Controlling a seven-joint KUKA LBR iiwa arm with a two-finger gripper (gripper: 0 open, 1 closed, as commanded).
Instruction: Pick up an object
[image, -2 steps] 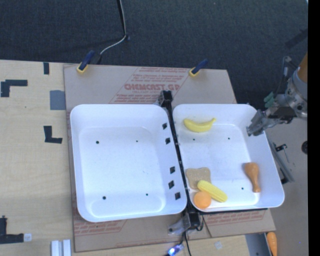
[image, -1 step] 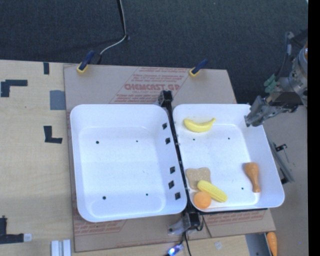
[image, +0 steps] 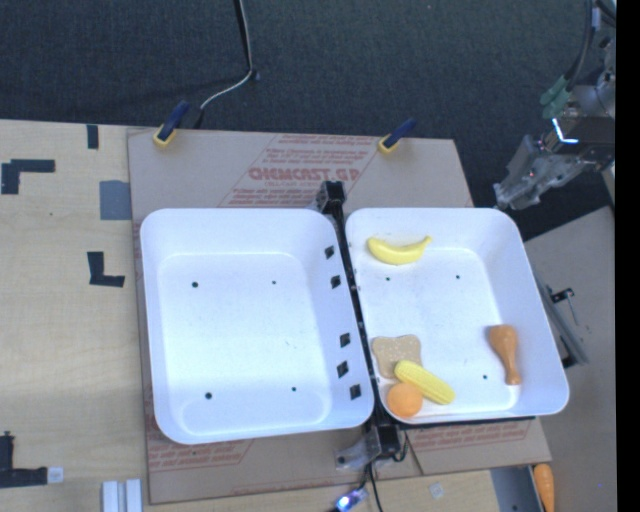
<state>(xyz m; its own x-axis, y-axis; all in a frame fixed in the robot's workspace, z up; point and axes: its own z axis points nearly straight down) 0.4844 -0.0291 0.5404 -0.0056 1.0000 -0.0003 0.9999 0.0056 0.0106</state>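
The gripper (image: 525, 180) is hanging off the bench's far right corner, outside both bins, and it is too small and dim to tell whether it is released or clenched; nothing is showing in its grasp.

All candidates are lying in the right bin (image: 510, 228). The banana (image: 398, 249) is resting alone near the far edge, nearest the arm. The drumstick (image: 505, 351) is sitting apart by the right wall. The bread slice (image: 396, 350), corn cob (image: 424, 382) and orange (image: 405, 400) are crowding the near left corner, touching.

The banana is probably the best pick: isolated, so closing across its narrow width should be avoiding neighbours.
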